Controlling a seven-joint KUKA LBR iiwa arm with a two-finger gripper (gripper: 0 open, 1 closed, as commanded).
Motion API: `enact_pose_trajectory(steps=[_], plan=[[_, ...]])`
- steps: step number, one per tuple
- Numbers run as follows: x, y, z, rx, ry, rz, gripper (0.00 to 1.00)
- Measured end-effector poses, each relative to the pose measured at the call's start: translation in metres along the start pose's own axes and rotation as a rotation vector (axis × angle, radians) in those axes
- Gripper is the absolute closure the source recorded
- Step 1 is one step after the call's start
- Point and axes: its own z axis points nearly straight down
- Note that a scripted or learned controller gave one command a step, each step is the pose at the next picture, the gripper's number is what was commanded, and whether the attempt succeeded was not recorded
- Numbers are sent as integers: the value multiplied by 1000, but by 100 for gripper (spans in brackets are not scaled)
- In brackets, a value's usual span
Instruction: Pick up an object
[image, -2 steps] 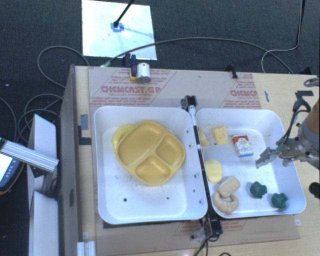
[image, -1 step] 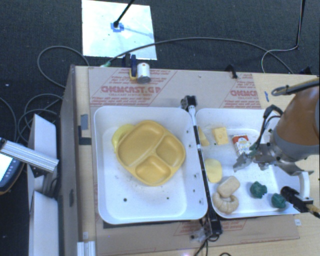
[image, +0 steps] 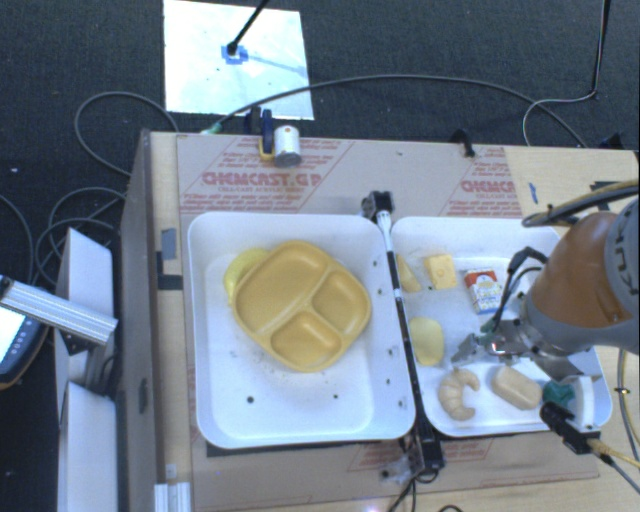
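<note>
My gripper (image: 478, 348) hangs low over the middle of the right bin (image: 500, 235), at the end of the grey arm with its orange band (image: 590, 272). Just below it lie a croissant (image: 459, 392) and a tan bread roll (image: 515, 387). A pale yellow slice (image: 428, 341) rests to its left. A red and white carton (image: 484, 290) sits above it, a yellow cheese cube (image: 441, 271) further up and left. Nothing shows between the gripper and these pieces.
The left bin (image: 215, 400) bears a yellow divided plate (image: 301, 303) over a smaller yellow dish (image: 240, 270). A black divider (image: 397, 300) runs between the bins. A small teal object (image: 557, 393) peeks out beneath the arm. Cables trail behind the bench.
</note>
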Motion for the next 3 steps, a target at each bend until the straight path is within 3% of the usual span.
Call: enact_pose_trajectory(steps=[1, 2, 3], plan=[[19, 95, -16, -2, 0, -2, 0], [10, 178, 10, 0, -1, -3, 0], [4, 156, 0, 0, -1, -1, 0]])
